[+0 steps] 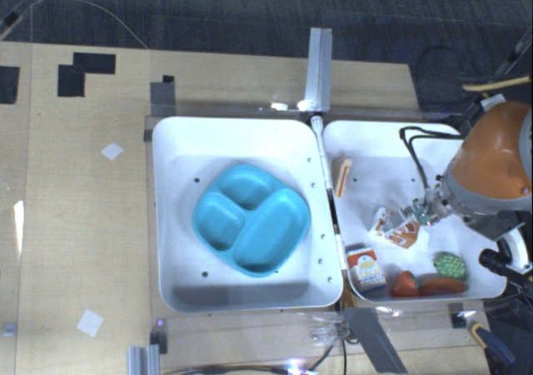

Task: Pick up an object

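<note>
I'm seeing the gripper (414, 213) hovering at the crinkled white-and-orange plastic packet (395, 229) mid right white bin (366, 144); finger state I cannot tell. Open floor is lying far-side.

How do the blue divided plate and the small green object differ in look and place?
The blue divided plate is large, smooth and lies alone in the left bin; the small green object is tiny, bumpy-looking and lies among other items in the right bin. Both rest on a bin floor.
</note>
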Robot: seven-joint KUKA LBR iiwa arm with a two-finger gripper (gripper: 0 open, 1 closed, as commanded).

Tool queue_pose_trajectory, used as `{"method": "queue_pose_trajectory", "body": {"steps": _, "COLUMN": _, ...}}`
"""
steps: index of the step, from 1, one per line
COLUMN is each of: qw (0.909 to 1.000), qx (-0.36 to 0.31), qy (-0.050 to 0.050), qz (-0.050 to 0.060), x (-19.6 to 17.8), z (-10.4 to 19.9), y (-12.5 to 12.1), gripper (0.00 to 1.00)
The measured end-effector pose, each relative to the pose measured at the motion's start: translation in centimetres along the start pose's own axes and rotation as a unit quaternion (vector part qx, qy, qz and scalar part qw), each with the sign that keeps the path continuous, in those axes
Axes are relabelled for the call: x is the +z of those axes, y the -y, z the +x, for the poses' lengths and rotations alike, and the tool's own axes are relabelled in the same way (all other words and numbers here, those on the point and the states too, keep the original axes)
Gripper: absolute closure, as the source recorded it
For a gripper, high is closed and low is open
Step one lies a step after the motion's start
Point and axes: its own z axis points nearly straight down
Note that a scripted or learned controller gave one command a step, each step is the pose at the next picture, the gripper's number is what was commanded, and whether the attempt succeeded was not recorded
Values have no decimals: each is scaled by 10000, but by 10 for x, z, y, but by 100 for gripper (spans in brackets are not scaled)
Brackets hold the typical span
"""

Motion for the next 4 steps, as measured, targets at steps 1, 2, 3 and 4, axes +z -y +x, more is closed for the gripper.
{"method": "queue_pose_trajectory", "body": {"steps": 1, "qw": 9979, "qx": 645, "qy": 11, "qz": -26, "x": -1, "z": 24, "y": 0, "gripper": 0}}
{"method": "queue_pose_trajectory", "body": {"steps": 2, "qw": 9989, "qx": 453, "qy": -98, "qz": 58, "x": 2, "z": 13, "y": -30, "gripper": 0}}
{"method": "queue_pose_trajectory", "body": {"steps": 3, "qw": 9965, "qx": -793, "qy": -211, "qz": 166, "x": 20, "z": 29, "y": 1, "gripper": 0}}
{"method": "queue_pose_trajectory", "body": {"steps": 4, "qw": 9888, "qx": -1461, "qy": -237, "qz": 166, "x": 23, "z": -9, "y": 1, "gripper": 0}}
